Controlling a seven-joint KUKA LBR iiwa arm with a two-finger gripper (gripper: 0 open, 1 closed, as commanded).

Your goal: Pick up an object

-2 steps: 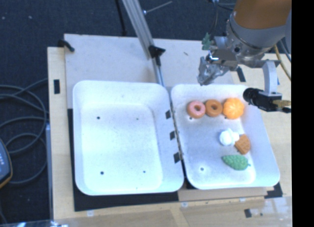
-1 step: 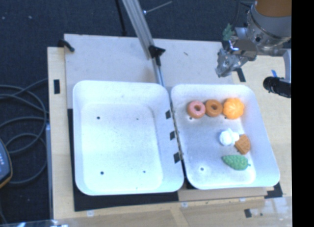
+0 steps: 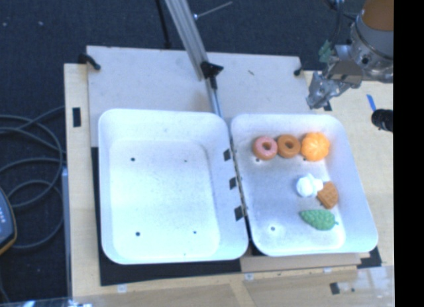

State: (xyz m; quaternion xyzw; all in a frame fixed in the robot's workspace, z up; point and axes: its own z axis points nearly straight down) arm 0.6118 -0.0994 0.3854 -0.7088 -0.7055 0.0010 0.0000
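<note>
Nothing's picked up yet. The pincer hangs just past the right bin's far rim; can't tell its state. Donuts, orange and the rest all sit in the bin.

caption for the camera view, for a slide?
Gripper hangs above the right bin's far rim; pink donut, brown donut and orange sit in a row inside.

Arm cut off at top edge; claw fingertips too small to tell.
</note>
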